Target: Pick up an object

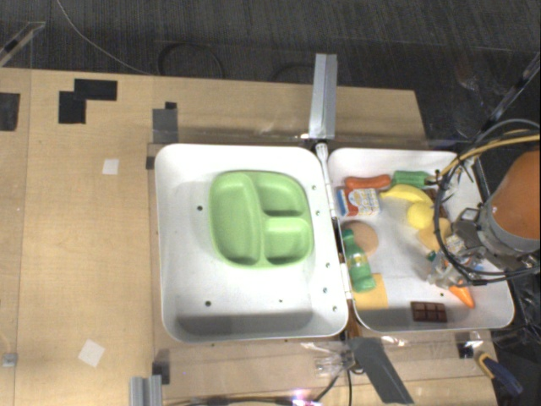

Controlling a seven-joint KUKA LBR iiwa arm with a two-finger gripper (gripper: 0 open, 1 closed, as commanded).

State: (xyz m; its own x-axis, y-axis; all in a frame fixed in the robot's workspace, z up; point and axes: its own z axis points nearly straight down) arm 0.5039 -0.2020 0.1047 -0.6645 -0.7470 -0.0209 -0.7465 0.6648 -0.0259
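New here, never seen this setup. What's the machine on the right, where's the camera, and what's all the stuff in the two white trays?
One camera, fixed above the bench, looks down at a slant. The grey and orange shape at the right is a robot arm; its claw hangs low over the right bin, tangled in cables, so I cannot tell whether it grips anything. The left bin holds a green divided tray. The right bin holds toy food: a banana, a lemon, a brown egg-like piece, a chocolate bar, and a green bottle.

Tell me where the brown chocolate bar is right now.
The chocolate bar lies in the right bin, near its front edge, just right of the yellow block.
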